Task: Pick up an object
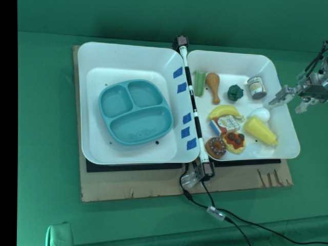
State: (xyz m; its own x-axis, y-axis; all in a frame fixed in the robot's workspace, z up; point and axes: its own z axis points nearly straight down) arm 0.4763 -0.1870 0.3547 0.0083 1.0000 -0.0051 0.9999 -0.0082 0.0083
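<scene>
From my seat the hand (288, 100) hangs at the 3 o'clock edge of the right shallow white bin (279, 72), its 2 fingers spread with nothing between them. Closest to it in that bin are the white plastic egg (260, 114) and the small labelled tin can (256, 87), both apart from it. At the 9 o'clock side, the left white bin (92, 60) holds a teal 3-compartment plastic plate (136, 113).
</scene>
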